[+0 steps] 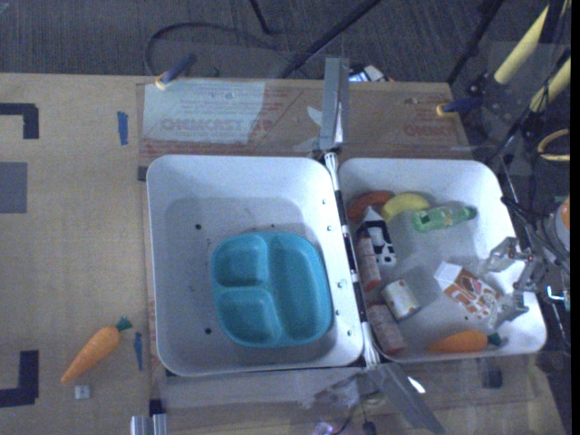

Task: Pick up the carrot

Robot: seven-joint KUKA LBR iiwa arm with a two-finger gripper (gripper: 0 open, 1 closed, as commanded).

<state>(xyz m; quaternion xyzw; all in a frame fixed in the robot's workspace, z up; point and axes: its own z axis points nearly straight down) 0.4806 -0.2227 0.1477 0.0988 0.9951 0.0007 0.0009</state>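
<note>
Hovering at the right bin's (494, 184) right edge, our gripper (512, 279) looks spread w/ nothing between its fingers. We see a carrot (462, 342) just below-left of it; another carrot (91, 352) lies on the bench (63, 243).

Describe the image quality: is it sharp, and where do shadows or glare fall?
Camera view: soft overall, small items blurred; the white left bin floor lies in grey shadow around the teal divided plastic tray; the orange carrot in the right bin looks fuzzy; no strong glare.
</note>
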